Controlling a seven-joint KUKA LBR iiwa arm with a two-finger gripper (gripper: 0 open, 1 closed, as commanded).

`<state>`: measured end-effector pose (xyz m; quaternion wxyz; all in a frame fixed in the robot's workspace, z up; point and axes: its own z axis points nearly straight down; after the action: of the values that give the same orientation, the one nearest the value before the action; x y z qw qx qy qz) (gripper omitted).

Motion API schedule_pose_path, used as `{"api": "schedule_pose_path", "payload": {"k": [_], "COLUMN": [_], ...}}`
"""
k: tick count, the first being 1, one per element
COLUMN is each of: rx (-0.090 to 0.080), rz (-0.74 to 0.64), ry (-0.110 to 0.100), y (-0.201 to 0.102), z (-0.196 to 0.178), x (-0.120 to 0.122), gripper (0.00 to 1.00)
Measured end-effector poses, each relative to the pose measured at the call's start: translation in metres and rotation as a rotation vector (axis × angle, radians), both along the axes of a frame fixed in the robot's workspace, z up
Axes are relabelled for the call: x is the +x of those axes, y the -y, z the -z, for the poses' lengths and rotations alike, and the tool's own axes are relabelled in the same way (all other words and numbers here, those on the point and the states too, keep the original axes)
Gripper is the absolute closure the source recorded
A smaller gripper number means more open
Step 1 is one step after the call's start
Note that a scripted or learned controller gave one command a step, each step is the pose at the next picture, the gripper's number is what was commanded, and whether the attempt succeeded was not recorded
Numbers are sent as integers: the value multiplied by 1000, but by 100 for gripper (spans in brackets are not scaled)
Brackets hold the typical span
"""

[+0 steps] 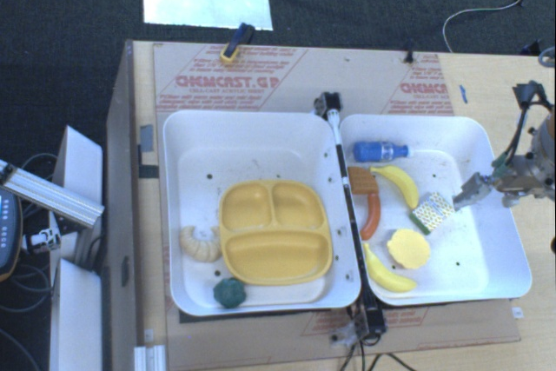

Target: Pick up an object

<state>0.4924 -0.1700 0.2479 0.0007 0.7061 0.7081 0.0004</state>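
My gripper (470,190) hangs over the right part of the right bin (486,139), just right of and slightly above a small checkered sponge with a green edge (432,211). It appears apart from the sponge or barely at its corner. To the left in that bin lie a blue bottle (380,152), a banana (400,184), a brown block (362,180), a red sausage (372,215), a round yellow piece (408,248) and a second banana (387,272).
The left bin (187,143) holds a yellow divided plate (274,230), a pale pastry (201,242) and a dark green lump (230,292). A black rail (343,178) runs between the bins. The arm (534,169) enters from the right edge.
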Motion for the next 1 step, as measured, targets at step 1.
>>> {"api": "schedule_pose_path", "payload": {"k": [1], "rx": [2], "rz": [2], "ry": [-4], "y": [-38], "z": [138], "x": [-7], "gripper": [0]}}
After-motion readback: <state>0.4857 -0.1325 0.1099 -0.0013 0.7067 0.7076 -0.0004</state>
